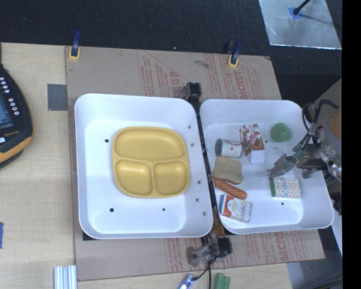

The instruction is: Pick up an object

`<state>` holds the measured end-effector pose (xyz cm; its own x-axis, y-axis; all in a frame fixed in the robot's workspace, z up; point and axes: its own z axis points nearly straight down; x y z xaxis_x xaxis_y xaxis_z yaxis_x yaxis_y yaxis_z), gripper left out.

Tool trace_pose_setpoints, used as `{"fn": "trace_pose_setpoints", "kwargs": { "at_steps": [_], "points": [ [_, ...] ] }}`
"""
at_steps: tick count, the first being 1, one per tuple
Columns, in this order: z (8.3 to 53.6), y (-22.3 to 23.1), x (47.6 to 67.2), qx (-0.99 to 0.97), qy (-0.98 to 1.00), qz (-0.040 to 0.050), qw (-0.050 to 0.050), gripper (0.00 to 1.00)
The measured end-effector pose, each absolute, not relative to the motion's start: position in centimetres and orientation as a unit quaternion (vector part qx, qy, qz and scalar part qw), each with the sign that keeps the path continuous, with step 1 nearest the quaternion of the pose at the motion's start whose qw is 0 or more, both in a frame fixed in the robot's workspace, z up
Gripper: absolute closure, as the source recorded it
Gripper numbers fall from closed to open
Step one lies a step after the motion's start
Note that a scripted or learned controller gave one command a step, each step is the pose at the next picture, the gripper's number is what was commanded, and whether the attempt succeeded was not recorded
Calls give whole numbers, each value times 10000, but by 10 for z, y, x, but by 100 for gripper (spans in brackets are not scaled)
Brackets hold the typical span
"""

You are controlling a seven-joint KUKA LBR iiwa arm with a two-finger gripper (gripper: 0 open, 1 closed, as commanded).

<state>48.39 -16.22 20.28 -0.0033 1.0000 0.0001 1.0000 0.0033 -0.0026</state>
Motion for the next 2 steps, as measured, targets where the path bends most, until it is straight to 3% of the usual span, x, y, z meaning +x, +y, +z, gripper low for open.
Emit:
{"fn": "trace_pose_setpoints", "kwargs": {
  "at_steps": [1, 2],
  "points": [
    [94, -212, 511, -7045, -7097, -8, -21, 0],
    [92, -211, 608, -7062, -7080, -1, 6, 0]
  ]
}}
